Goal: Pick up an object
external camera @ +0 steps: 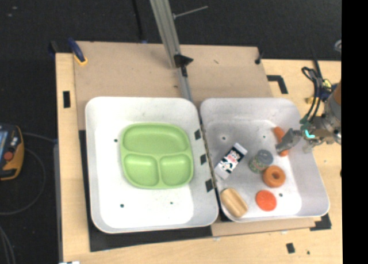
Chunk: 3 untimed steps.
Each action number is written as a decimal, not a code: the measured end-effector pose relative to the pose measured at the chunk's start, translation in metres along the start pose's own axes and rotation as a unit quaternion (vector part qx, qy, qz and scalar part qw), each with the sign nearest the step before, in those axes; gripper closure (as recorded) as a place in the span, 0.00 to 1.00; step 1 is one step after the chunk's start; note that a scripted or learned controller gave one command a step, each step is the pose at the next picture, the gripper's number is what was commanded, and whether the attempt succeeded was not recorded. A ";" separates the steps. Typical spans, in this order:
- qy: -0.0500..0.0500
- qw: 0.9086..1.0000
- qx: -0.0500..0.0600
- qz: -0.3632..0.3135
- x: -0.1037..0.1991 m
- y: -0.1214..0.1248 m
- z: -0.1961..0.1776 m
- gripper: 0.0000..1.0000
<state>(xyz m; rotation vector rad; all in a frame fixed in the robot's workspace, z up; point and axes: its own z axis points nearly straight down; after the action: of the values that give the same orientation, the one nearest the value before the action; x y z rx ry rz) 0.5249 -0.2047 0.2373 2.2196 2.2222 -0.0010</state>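
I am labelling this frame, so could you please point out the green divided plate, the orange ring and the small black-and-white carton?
green divided plate (155,155), camera view, on its central divider.
orange ring (274,176), camera view, on its band.
black-and-white carton (230,160), camera view, on its top face.

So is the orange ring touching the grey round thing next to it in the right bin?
Cannot tell. In the camera view the orange ring sits right against the grey disc's lower right edge, with no clear gap or contact between them.
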 end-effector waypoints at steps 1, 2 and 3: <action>0.000 1.000 -0.001 0.000 0.000 0.000 -0.001 0.00; 0.000 1.000 0.001 0.001 0.000 -0.001 0.041 0.00; 0.000 1.000 -0.001 0.002 0.001 0.008 0.085 0.00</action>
<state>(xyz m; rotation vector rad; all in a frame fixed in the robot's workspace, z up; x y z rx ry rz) 0.5326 -0.2037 0.1520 2.2228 2.2178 0.0018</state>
